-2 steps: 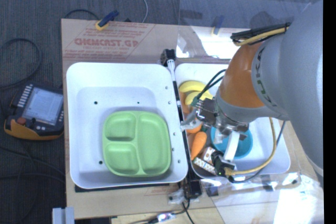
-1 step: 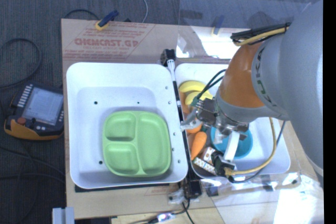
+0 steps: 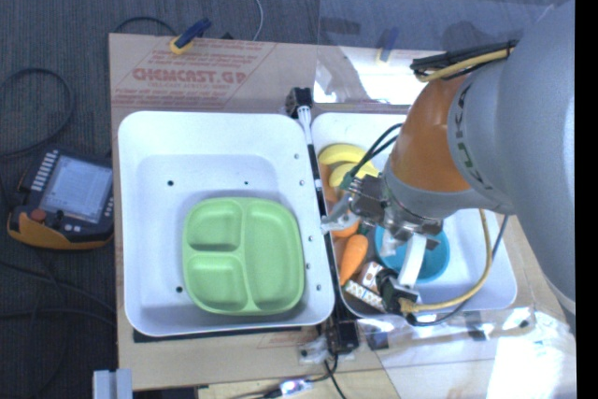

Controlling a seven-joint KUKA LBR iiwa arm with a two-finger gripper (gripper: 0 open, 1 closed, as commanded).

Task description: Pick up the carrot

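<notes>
Camera view looks down on the desk [image 3: 187, 79] with two white bins side by side. The left bin [image 3: 154, 163] has a green divided plate [image 3: 245, 255] sitting in it, lower middle, three compartments and nothing on it as far as I can see.

The right bin [image 3: 495, 280] is where the action is. The arm [image 3: 486, 135] comes in from the right, big grey body with the orange band, and it's hanging right over that bin, covering a good chunk of it. The pincer [image 3: 374, 215] is down low near the bin's left wall, but honestly I can't tell how wide it is or whether it's got hold of anything, too much wrist and cable in the way.

The carrot [image 3: 352, 255] is lying in the right bin close to the left wall, just below the pincer, orange and a bit tilted. Right beside it to the right there's a blue cup or bowl [image 3: 432, 257], and up above something yellow [image 3: 338, 160], maybe a banana. A dark packet-looking thing [image 3: 369, 287] sits at the carrot's lower end.

Off the desk on the left, a teach pendant [image 3: 64, 201] lies on the carpet with its cables.
</notes>
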